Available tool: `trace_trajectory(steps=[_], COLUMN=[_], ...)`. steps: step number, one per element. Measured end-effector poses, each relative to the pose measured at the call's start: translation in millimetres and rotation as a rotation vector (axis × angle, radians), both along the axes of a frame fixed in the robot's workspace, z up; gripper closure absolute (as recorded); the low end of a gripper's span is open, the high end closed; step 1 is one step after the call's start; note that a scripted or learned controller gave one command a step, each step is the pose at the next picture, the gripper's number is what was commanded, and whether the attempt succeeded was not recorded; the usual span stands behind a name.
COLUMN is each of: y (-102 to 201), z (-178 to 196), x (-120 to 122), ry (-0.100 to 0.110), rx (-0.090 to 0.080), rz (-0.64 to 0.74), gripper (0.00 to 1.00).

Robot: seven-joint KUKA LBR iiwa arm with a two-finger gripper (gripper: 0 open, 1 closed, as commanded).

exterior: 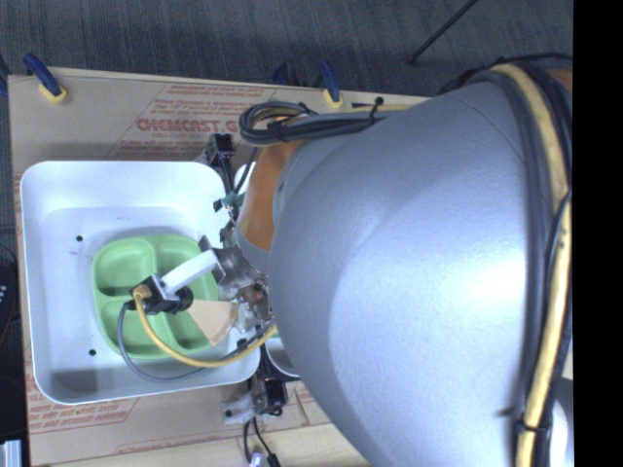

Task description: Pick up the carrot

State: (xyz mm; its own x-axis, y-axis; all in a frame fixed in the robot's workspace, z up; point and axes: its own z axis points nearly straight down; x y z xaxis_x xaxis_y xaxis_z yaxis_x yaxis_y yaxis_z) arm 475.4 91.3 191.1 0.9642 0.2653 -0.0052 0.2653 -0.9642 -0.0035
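My grey arm [419,280] reaches in from the right and covers most of the view, hiding the right bin. Its orange band [261,202] sits just above the wrist. The gripper [238,295] hangs low over the right edge of the left white bin [49,261], at the right side of a green divided plate [122,266] that lies in that bin. A small tan wedge [207,321] shows on the plate beside the gripper; I cannot tell what it is.
The bench [146,115] is brown board with red print, held by blue clamps [44,76] at its far edge. Black cables [282,117] loop above the wrist. The left half of the left bin is bare white floor.
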Motion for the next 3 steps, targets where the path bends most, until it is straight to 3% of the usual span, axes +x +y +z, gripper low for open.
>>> trace_trajectory(steps=[1,3], y=[-9,-7], z=[0,19], x=[0,0], ry=[0.001,0.009], rx=[0.003,0.01], rz=[0.453,0.466], gripper=[1.0,1.0])
